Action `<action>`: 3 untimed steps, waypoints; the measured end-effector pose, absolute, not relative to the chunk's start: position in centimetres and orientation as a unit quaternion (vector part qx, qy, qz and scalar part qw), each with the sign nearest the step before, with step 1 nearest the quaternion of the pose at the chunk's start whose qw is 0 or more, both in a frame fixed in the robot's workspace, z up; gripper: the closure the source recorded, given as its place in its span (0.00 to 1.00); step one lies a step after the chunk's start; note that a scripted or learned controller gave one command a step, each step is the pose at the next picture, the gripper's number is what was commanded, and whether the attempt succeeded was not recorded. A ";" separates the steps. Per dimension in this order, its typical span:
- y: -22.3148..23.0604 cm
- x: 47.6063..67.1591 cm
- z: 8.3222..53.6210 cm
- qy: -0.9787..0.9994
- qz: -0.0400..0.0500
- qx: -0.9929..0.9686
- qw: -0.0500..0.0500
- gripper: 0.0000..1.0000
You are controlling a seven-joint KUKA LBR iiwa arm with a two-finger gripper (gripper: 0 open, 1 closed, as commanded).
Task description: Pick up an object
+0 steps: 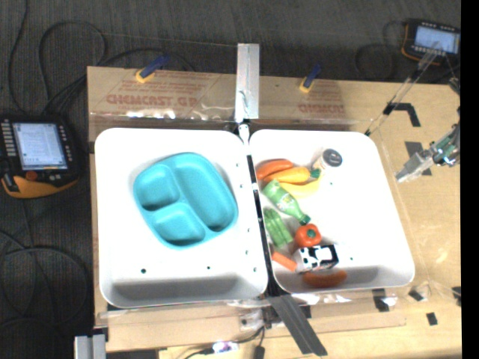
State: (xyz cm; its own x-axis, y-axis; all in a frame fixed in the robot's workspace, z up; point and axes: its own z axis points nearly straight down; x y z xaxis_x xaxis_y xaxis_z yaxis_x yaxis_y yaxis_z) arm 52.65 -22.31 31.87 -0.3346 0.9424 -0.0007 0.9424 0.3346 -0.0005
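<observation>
Nearest, a dark flat strip [298, 329] lies slanted over the front edge of the wooden bench [434, 230]. Just behind it are the two shallow white plastic bins. The right bin [374, 215] holds a heap of small toy foods [296, 215], all pressed along its left wall, touching and partly covering one another. From front to back these are a flat red-orange piece [325, 278], a black-and-white block [318, 256], an orange carrot-like stick [283, 261], a red round fruit with a green top [307, 235], two long green pieces [281, 212], then a yellow piece [301, 176] on an orange one [271, 167]. A small grey round cap [330, 158] sits just beside them. The left bin [120, 268] holds a light blue plastic plate with three compartments [185, 198]. Farther back, a clear sheet over brown cardboard [176, 96] is held by two blue-and-yellow clamps [152, 67], with a metal bar [248, 81] between them.
</observation>
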 end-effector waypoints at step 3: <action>-22.4 53.9 36.0 0.895 -0.001 0.446 0.002 1.00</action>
